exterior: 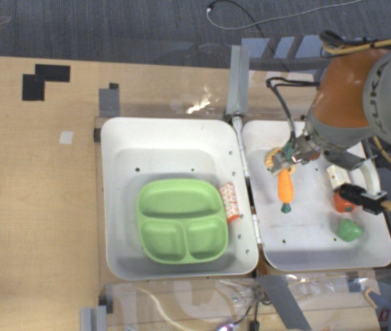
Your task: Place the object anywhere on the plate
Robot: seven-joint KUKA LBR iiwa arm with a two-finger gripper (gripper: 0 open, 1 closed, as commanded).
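**Camera view: carrot hanging at the pincer, right bin**

Camera view gives me the carrot [286,188] in the right bin [374,254], orange with a green tip pointing toward me, its top end at the pincer [286,158]. I see the pincer pinching that top end. The green plate [181,219] sits in the left bin [119,185], a small patterned packet [229,201] touching its right rim. A green piece [349,230] and a red-orange piece [343,201] lie near the right bin's far side. I can read no writing.
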